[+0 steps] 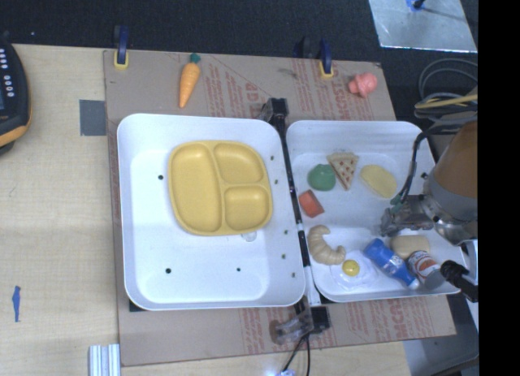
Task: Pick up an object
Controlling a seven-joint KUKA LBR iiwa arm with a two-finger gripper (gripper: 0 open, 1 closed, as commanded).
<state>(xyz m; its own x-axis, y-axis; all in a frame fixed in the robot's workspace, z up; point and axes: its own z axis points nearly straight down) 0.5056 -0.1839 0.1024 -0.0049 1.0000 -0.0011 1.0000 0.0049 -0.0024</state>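
The right bin [357,135] holds several toy foods: a green round piece [322,177], a tan wedge slice [344,169], a pale yellow lump [378,180], an orange-red block [310,202], a croissant [327,244], a small yellow ball [350,267], a blue bottle [387,259], a beige piece [409,244] and a red-and-white can [422,265]. My gripper [398,218] is low over the right side of this bin, just above the beige piece and the blue bottle. Its tip is dark and partly hidden by the wrist.
The left bin [146,269] carries a yellow divided plate [219,186]. A toy carrot [188,80] and a pink toy [363,84] lie on the cardboard behind the bins. Cables hang at the right edge beside the arm.
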